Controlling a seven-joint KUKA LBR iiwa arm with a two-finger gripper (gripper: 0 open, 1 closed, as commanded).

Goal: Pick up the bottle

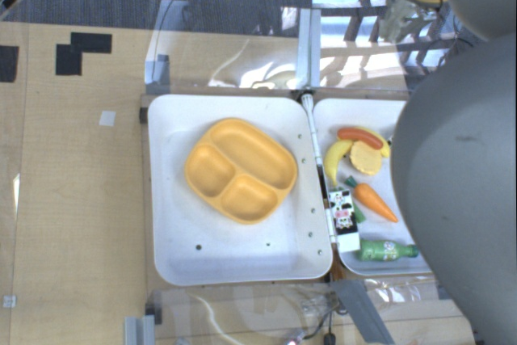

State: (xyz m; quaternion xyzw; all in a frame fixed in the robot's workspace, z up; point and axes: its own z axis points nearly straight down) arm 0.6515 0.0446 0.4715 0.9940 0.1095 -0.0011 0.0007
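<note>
A green bottle lies on its side near the front edge of the right bin, its cap end pointing right under the arm. The big grey arm covers the right part of that bin and hides the gripper's end.
In the right bin lie a banana, a red sausage, a round yellow piece, a carrot and a small black-and-white carton. The left bin holds a yellow divided plate. Cables and a metal frame stand behind the bins.
</note>
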